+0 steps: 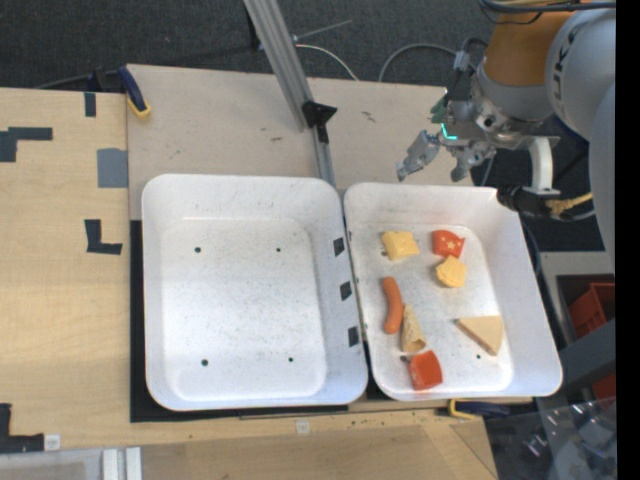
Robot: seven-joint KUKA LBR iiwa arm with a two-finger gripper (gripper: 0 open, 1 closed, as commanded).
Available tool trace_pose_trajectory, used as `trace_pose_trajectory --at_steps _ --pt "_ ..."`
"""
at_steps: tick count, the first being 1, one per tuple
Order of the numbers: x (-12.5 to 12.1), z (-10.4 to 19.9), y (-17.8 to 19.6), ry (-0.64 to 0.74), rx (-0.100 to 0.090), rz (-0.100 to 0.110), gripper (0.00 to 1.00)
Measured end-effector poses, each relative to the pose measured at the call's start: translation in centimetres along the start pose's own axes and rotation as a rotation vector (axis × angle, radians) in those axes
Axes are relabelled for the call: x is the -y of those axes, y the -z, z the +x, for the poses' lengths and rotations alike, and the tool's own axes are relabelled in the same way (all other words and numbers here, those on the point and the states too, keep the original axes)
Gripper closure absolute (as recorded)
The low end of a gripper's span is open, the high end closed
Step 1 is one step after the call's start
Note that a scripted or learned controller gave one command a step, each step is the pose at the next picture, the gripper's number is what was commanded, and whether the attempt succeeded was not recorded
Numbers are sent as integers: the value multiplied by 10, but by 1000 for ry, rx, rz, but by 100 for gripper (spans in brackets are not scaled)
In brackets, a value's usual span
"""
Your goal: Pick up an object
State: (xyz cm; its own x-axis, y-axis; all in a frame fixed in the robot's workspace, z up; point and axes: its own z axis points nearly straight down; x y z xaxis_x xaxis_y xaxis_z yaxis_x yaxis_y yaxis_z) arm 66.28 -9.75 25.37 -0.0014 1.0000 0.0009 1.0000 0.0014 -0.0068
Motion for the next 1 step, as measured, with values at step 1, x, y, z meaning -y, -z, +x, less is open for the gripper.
trace_pose_trajectory --at_steps 1 --pt "-1 0 3 1 1 -5 0"
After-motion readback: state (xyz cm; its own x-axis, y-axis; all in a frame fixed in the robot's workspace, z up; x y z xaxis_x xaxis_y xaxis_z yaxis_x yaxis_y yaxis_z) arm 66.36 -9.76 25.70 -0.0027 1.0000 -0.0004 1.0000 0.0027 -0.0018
